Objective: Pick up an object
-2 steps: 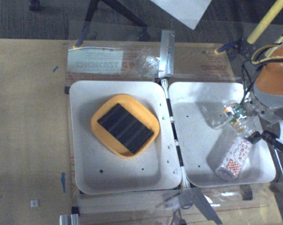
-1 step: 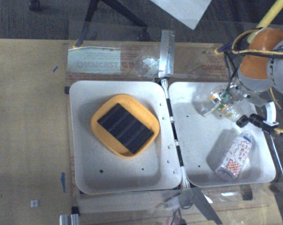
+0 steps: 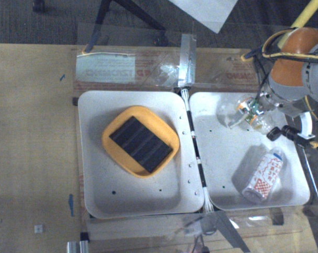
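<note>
A yellow-orange rounded tray-like object with a dark ribbed panel (image 3: 140, 141) lies in the middle of the left bin (image 3: 96, 194). In the right bin (image 3: 217, 188) a white bottle with a red pattern (image 3: 263, 176) lies on its side near the front right corner. A small clear plastic item with green and orange bits (image 3: 238, 113) sits at the back of that bin. My gripper (image 3: 255, 113) reaches in from the upper right, low over the clear item and right beside it; whether they touch is unclear.
The grey arm with its orange band (image 3: 295, 57) and cables hangs over the right bin's back right corner. A metal divider (image 3: 195, 146) separates the bins. Taped plastic sheeting (image 3: 127, 70) lies behind them, and an office chair base (image 3: 106, 4) stands beyond the bench.
</note>
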